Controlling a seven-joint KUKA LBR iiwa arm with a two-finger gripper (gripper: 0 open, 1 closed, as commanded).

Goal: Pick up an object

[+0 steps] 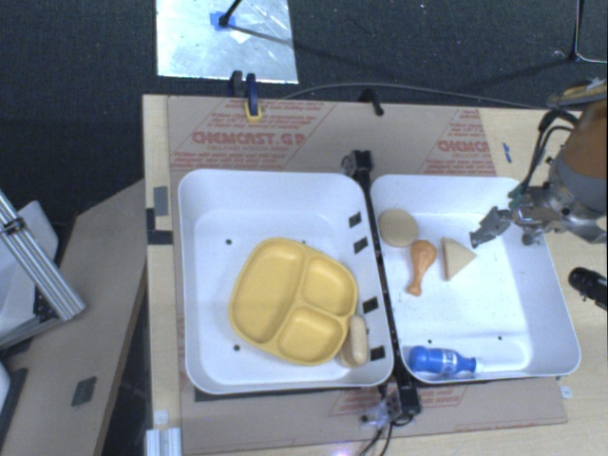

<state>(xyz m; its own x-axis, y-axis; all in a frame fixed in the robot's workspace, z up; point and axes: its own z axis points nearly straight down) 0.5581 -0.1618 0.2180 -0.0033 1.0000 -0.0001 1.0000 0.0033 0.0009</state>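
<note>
You have a tan wedge (457,257) lying flat in the right bin (541,302), just beside an orange drumstick (419,263).

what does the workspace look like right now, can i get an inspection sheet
surface: bench with brown printed board, bearing left bin and right bin side by side
job's things: right bin holds round disc, orange drumstick, tan wedge, blue bottle lying at the near wall
clutter: left bin holds yellow tray with a pale roll at its corner
grippers: gripper over the right bin, beside the wedge, nothing seen between its fingers
cables: black cable along the bench's far edge
surroundings: foil sheet on dark floor, metal frame at left
</note>
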